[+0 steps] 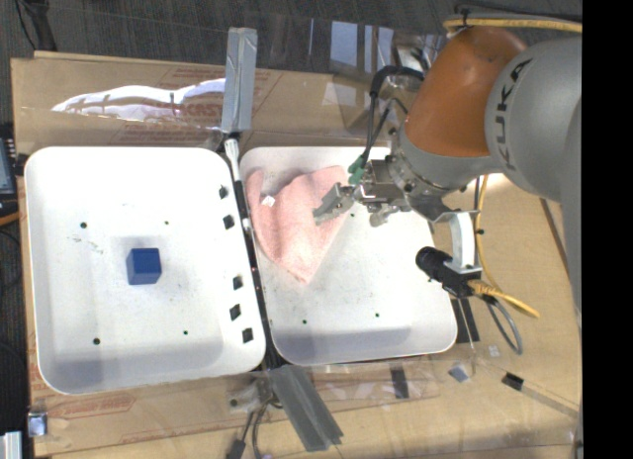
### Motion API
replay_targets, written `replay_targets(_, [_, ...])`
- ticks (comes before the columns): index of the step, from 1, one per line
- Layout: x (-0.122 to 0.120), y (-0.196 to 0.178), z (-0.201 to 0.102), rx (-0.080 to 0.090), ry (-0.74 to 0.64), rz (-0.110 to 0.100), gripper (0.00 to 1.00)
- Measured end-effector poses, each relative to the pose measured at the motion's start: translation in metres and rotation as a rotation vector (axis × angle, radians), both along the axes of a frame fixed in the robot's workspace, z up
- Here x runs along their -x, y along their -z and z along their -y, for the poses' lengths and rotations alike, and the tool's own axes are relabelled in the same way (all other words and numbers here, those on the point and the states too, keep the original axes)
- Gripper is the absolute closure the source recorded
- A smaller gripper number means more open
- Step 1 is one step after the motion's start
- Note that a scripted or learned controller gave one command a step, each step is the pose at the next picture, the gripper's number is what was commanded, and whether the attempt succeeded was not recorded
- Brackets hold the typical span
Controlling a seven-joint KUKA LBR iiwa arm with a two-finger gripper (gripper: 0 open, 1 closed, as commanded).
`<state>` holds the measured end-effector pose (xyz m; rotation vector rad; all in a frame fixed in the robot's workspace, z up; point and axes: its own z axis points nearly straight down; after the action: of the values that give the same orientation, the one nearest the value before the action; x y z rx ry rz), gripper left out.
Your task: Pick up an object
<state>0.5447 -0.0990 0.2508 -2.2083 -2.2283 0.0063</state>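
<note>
Diagonally oriented, the pink cloth (297,220) lies in the right bin (396,333), its long axis running from upper right to a tapered lower-left corner near the divider. Its material is soft, fuzzy fabric, crumpled into a rough triangle. The gripper (331,208) sits over the cloth's right edge; finger state cannot be determined. The grey arm (514,101) reaches in from the right. A blue cube (144,265) rests in the left bin (59,348).
</note>
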Motion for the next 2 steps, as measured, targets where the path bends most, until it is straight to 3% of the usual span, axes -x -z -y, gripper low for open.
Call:
replay_targets(1, [-0.054, 0.072, 0.016, 0.002, 0.060, -0.001, 0.00])
replay_targets(2, [-0.112, 0.159, 0.046, 0.001, -0.043, 0.007, 0.00])
